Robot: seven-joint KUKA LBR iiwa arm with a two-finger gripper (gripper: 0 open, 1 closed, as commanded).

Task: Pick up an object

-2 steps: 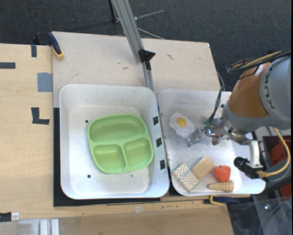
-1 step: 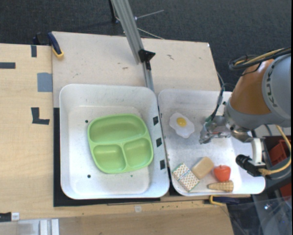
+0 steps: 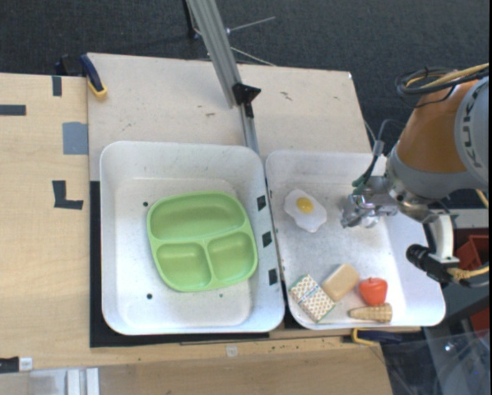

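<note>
My gripper (image 3: 358,212) hangs over the right bin (image 3: 357,175), near its middle right, with the orange-banded wrist behind it. A toy fried egg (image 3: 304,209) lies to its left, a short gap away. Along the bin's front lie a checkered waffle piece (image 3: 313,298), a tan bread piece (image 3: 341,282), a red pepper (image 3: 373,290) and an ice-cream cone (image 3: 372,313). Nothing shows between the fingers.
The left bin (image 3: 123,220) holds a green three-compartment plate (image 3: 201,239). A metal pole (image 3: 221,52) slants across the bench behind the bins. A black clamp part (image 3: 431,262) sticks out at the right bin's right edge.
</note>
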